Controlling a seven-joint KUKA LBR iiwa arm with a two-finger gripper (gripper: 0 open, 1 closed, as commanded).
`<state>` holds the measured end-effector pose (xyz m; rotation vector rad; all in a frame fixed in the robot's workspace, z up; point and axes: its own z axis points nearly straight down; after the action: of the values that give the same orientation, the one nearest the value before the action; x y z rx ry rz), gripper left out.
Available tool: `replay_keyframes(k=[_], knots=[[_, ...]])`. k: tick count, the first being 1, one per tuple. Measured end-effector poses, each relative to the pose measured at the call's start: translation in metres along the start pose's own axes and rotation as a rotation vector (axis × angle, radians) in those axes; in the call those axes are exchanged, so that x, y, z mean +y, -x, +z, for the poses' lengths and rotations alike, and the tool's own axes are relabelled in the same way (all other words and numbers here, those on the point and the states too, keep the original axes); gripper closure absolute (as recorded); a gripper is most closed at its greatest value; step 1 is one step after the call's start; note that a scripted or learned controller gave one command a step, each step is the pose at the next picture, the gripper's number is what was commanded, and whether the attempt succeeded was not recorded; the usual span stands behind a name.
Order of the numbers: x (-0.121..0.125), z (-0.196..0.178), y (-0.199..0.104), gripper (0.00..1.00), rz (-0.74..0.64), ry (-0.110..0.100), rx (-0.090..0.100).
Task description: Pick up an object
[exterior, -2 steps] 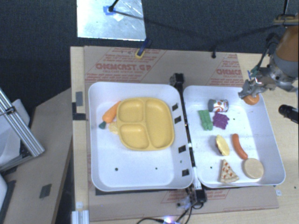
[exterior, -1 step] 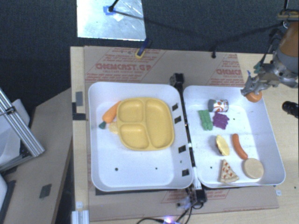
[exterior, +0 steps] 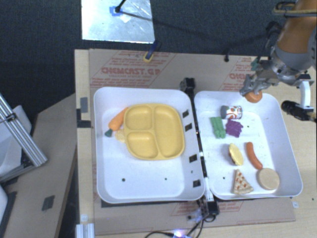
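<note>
My gripper (exterior: 253, 91) hangs over the far rim of the right bin (exterior: 278, 133), its fingers closed around a small round orange piece (exterior: 254, 97) that shows at their tips. In that bin lie a small can (exterior: 232, 112), a green piece (exterior: 217, 127), purple grapes (exterior: 234, 128), a yellow piece (exterior: 236, 154), a sausage (exterior: 253, 155), a pizza slice (exterior: 241, 182) and a round tan biscuit (exterior: 268, 178).
The left bin (exterior: 148, 180) holds a yellow divided plate (exterior: 151, 131) with a carrot (exterior: 117, 119) by its left edge. A black hinge strip (exterior: 195, 133) runs between the bins. A shiny sheet (exterior: 118, 13) lies beyond the bench.
</note>
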<state>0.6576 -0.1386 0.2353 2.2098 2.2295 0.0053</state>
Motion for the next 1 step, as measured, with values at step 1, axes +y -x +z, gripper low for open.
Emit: replay_keyframes(k=[1], knots=[[-0.0028, 0.0110, -0.0580, 1.00, -0.001, -0.003, 0.001]])
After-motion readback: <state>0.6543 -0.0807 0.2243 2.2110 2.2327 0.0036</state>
